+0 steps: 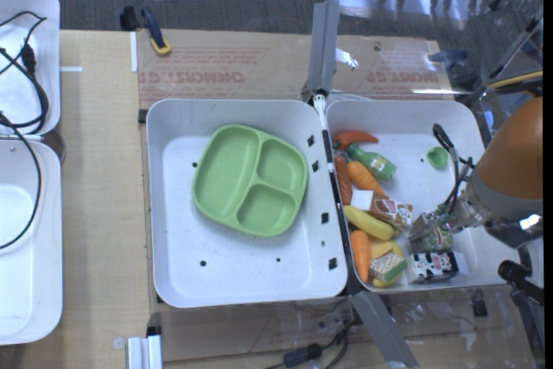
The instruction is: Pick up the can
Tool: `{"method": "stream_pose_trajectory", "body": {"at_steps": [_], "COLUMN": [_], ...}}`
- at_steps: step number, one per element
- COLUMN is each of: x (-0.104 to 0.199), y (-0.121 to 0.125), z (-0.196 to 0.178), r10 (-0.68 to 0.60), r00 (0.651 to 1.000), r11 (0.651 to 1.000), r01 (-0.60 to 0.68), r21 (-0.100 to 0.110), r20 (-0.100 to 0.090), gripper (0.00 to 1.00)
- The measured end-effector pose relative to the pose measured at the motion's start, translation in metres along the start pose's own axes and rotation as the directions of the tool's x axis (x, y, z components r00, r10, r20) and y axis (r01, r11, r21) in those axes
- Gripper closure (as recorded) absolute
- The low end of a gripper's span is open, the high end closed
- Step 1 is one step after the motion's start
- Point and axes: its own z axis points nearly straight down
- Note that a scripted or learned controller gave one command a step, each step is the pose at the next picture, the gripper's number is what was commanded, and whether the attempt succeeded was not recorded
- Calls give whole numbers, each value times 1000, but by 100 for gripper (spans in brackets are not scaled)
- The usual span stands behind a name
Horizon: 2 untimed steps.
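The right bin point(458, 112) holds a pile of toy food. A small can point(441, 235) with a green and red label lies near the bin's middle right, partly covered. My gripper point(435, 228) is down in the bin right at the can, touching or nearly touching it. The grey arm with its orange band point(518, 155) comes in from the right and hides the bin's right side.
Beside the can are a small red-and-white box point(393, 211), a banana point(370, 223), carrots point(360, 252), a green bottle point(375, 162) and a black-and-white carton point(433, 265). A green divided plate point(251, 180) lies in the left bin point(173, 264). A green lump point(437, 157) sits at the back.
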Motion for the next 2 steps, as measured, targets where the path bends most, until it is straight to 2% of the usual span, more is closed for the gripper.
{"method": "stream_pose_trajectory", "body": {"at_steps": [1, 2], "x": [68, 83], "y": [15, 18], "z": [-112, -88], "r10": [45, -192], "r00": [999, 981], "r11": [999, 981], "r01": [-45, 192], "r21": [5, 7], "r20": [0, -4], "gripper": [100, 100]}}
